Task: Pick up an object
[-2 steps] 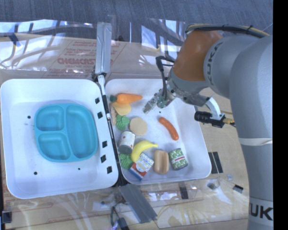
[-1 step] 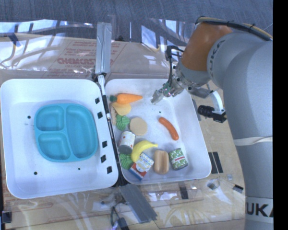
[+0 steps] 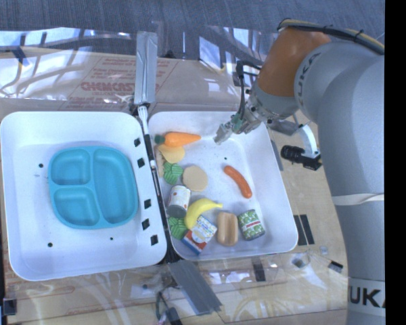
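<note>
Nearest the front rim of the right bin sits a row of small goods: a carton with a red, white and blue label, a tan bread roll and a green-labelled can; none of their print is legible. Just behind them lie a banana and an upright tin, then a round biscuit and a green leafy piece. An orange sausage lies apart, toward the right wall. The left bin holds a blue divided plate.

At the far end lies the carrot, against the rear wall. The gripper hangs just beside its tip, to the right, nothing between its fingers; their spacing cannot be judged.

Beyond the bins, red lettering on the board is faint, reading roughly "CHEMCAST". The arm's base shows "UKA".
</note>
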You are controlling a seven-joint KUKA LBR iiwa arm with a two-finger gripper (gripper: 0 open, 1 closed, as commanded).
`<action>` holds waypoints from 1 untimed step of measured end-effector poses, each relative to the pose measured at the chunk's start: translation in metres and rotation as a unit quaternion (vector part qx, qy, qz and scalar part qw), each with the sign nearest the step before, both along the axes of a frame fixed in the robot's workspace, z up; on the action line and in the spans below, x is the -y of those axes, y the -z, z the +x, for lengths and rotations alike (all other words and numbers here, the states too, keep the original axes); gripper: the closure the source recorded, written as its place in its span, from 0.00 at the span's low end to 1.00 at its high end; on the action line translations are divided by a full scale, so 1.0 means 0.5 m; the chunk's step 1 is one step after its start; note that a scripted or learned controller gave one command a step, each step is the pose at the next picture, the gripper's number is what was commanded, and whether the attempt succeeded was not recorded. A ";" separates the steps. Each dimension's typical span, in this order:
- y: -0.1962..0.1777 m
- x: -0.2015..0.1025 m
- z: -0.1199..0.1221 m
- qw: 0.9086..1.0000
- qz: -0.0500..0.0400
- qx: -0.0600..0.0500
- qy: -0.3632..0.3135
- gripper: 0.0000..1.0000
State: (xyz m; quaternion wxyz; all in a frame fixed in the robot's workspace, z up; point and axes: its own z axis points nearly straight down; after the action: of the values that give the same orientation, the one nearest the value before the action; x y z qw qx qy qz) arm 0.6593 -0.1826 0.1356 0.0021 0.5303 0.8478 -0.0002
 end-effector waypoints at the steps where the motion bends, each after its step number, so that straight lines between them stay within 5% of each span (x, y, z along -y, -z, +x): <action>1: 0.001 0.000 0.000 1.000 0.000 0.000 0.000 0.00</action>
State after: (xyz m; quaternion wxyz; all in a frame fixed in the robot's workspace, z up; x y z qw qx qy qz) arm 0.6592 -0.1825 0.1353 0.0018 0.5302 0.8479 -0.0004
